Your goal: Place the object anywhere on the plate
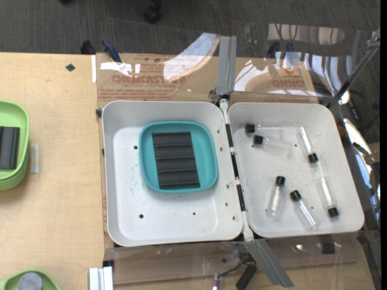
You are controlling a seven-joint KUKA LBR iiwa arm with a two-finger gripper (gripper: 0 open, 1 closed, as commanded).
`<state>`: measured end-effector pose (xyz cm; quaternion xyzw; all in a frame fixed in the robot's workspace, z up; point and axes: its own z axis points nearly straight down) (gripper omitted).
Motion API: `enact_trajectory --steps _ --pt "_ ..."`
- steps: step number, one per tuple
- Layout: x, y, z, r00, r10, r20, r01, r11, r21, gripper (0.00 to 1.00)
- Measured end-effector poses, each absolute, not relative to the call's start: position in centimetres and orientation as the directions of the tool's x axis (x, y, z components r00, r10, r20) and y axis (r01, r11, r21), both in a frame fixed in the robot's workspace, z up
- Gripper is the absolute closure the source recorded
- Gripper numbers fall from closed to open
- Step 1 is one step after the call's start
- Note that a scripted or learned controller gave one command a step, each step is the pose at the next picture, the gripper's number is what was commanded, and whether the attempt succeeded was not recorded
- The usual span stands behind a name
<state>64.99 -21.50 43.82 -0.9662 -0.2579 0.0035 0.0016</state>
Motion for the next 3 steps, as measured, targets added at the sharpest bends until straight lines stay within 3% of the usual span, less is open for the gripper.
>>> enact_trajectory --steps 3 --pt "65.09 -22.26 43.97 0.977 0.213 -0.003 0.213 -0.977 -0.002 0.0"
